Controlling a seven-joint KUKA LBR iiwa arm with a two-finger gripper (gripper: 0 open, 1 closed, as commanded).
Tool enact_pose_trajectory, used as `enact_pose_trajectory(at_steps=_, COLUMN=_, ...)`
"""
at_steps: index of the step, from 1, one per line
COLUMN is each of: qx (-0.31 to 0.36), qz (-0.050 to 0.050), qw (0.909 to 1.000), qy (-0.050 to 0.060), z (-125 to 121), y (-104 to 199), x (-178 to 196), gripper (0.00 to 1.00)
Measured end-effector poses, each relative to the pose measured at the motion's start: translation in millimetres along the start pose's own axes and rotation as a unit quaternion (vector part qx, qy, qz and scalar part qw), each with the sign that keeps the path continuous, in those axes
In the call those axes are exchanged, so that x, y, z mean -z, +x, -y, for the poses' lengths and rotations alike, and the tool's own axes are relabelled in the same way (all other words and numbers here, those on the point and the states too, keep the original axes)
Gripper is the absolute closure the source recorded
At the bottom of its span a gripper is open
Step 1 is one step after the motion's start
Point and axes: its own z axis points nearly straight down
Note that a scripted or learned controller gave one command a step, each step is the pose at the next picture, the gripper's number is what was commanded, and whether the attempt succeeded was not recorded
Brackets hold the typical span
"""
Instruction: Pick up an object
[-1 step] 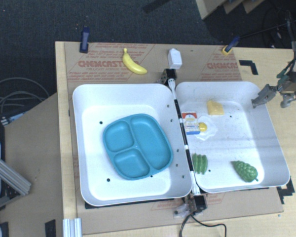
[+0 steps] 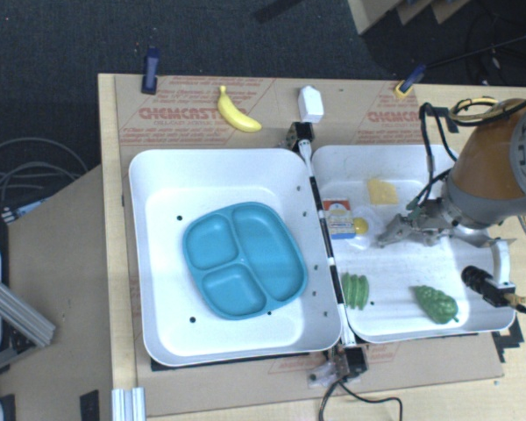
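My gripper (image 2: 393, 233) hangs low in the right bin (image 2: 473, 323), its grip impossible to read, near the yellow block (image 2: 383, 191).

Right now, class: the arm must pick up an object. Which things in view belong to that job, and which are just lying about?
Job:
tool
yellow block
small box
green pepper
green pod

Lying about:
banana on the bench
blue tray in the left bin
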Motion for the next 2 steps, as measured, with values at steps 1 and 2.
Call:
enact_pose_trajectory(at_steps=1, qx=0.000, qz=0.000, qw=1.0000, qy=-0.001, z=-76, y=1, x=1, gripper=0.00)
enact_pose_trajectory(at_steps=2, qx=0.000, qz=0.001, qw=1.0000, qy=-0.001, z=-112, y=29, x=1, gripper=0.00)
